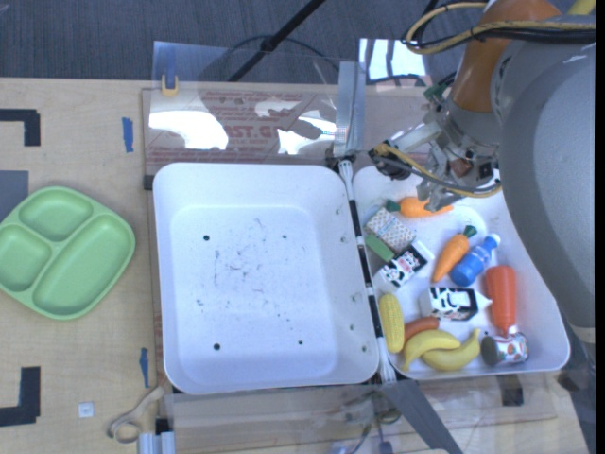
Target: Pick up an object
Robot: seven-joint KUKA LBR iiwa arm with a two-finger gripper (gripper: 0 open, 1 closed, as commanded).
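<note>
Two white bins are seen; claw (437,195), grip state unclear, is crowded by toys (444,291) at 6 o'clock.

Arm (529,93) reaching in from right, wrist angled down.

Claw (437,195) fingers too blurred to read, orange toy (423,208) partly covered beneath it, right bin (539,296) rim hidden behind the grey arm (558,159), arm cut off by the right edge, red bottle (503,301) label too small to read

A divided plate (61,251) lies left of the left bin (255,272); toys crowd the right bin (539,320).
</note>
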